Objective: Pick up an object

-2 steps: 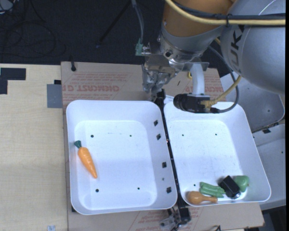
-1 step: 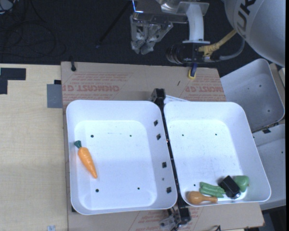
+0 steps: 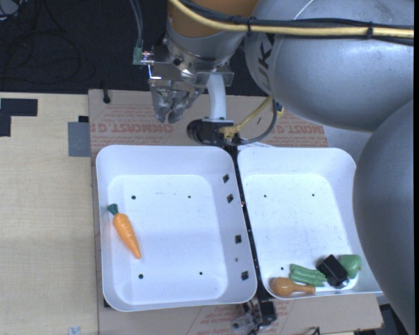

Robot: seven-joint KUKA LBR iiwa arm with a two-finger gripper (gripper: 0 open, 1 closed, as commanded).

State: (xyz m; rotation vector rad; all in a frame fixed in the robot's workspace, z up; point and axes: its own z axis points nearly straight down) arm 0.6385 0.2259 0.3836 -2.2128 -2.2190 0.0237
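Basically approach step, nothing grasped yet: arm [image 3: 335,54] hangs past the far rim of the left bin [image 3: 105,187], gripper [image 3: 172,107] empty, fingers close together. Carrot [image 3: 126,234] lies by that bin's left wall; next move calls for descending over it.

The gripper [image 3: 172,107] hung above the bench beyond the left bin [image 3: 164,160]. A carrot [image 3: 126,233] lay by that bin's left wall. In the right bin's [image 3: 300,160] near corner lay green pieces [image 3: 308,275], a black block [image 3: 332,270] and an orange gourd [image 3: 290,287].
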